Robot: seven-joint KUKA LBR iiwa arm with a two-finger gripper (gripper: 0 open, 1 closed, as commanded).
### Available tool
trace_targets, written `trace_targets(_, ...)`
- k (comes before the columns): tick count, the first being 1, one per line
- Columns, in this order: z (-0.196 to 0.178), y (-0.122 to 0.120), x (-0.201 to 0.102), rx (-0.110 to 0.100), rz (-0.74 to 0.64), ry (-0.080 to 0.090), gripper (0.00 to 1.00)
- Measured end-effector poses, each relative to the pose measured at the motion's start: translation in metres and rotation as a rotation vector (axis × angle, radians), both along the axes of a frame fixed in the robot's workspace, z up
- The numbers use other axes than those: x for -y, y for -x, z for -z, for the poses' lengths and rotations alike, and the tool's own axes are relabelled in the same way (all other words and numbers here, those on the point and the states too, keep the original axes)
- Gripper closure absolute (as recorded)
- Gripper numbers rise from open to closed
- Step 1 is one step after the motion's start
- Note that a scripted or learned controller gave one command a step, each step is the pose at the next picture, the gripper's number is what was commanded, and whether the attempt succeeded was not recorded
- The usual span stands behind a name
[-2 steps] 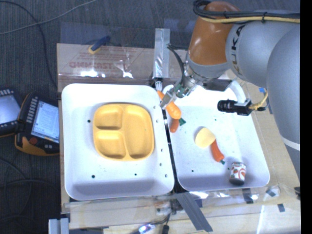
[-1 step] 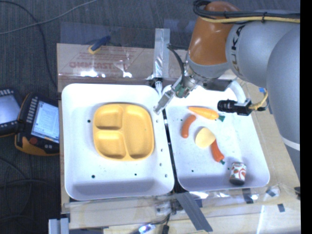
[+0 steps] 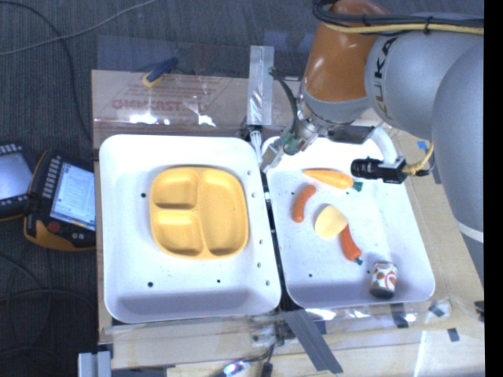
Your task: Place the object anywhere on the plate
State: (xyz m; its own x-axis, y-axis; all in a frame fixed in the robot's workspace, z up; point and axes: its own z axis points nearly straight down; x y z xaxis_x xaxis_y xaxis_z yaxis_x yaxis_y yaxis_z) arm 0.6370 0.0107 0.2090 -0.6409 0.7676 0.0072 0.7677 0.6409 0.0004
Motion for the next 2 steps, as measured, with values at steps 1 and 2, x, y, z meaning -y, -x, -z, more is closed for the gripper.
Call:
trace_targets(1, 0.028, 0.037, -0.090, 0.000, -0.023, 0.005, 1.00)
trace_targets(2, 0.010, 0.041, -0.144, 0.003, -0.372, 0.005, 1.00)
